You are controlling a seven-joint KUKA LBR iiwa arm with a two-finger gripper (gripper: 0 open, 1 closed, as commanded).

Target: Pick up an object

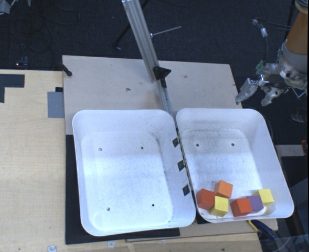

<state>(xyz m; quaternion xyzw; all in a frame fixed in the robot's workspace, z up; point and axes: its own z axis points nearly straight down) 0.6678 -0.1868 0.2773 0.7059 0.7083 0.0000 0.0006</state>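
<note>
1. The silver two-finger gripper (259, 91) hangs up high past the far right corner of the right white plastic bin (269, 140). Its fingers (247, 92) are spread apart, and there is nothing between them.
2. Above it you can see the grey wrist with its orange band (299, 33), coming in from the right.
3. The things to pick are small blocks, all bunched in the near corner of the right bin, well away from the gripper: an orange cube (224, 188), a red cube (205, 198), a yellow cube (221, 206), another red block (241, 207), a purple block (255, 203) and a second yellow block (266, 196).
4. The blocks touch each other. I think the fingers could land on two at once and push them apart, not grab one.
5. The blocks sit close to the bin's wall. A finger could bump the rim and miss.
6. The left white plastic bin (91, 140) sits just beside it.
</note>
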